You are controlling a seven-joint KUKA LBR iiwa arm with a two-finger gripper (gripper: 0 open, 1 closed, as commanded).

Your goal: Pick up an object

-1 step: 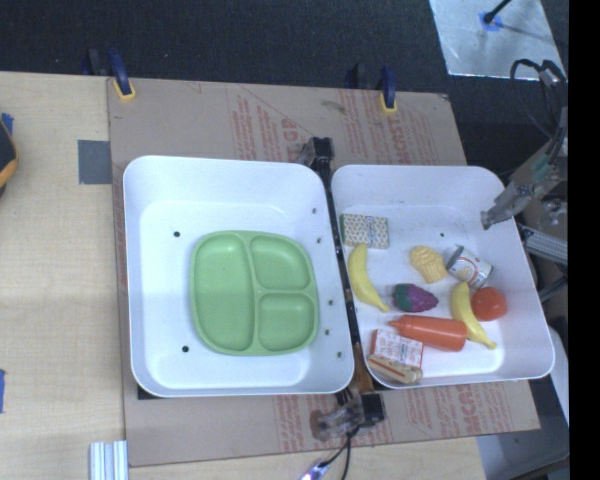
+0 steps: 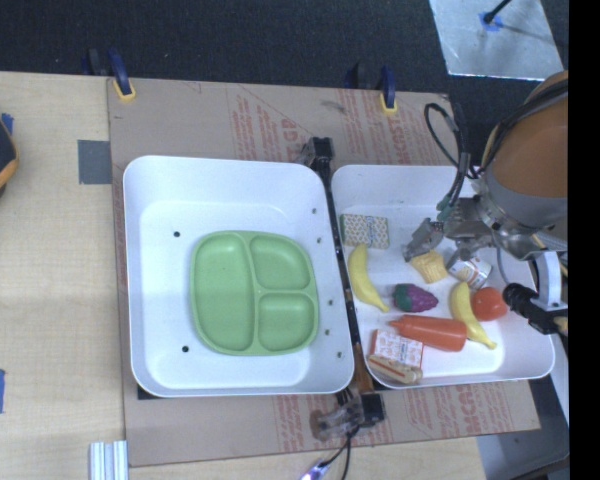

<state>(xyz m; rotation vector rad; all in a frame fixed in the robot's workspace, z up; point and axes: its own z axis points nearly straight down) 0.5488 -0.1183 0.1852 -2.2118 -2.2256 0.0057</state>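
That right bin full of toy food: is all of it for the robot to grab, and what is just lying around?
For the job, in the right bin:
two bananas
carrot
tomato
purple piece
yellow block
gripper

Just lying about:
green divided plate
left bin
blue clamps

The grey arm reaches in from the right, its orange band high at the right edge above the wrist. The wrist angles down and leftward, ending in the pincer (image 2: 427, 240), whose two metal fingers (image 2: 418, 243) stand spread apart, pointing down-left.
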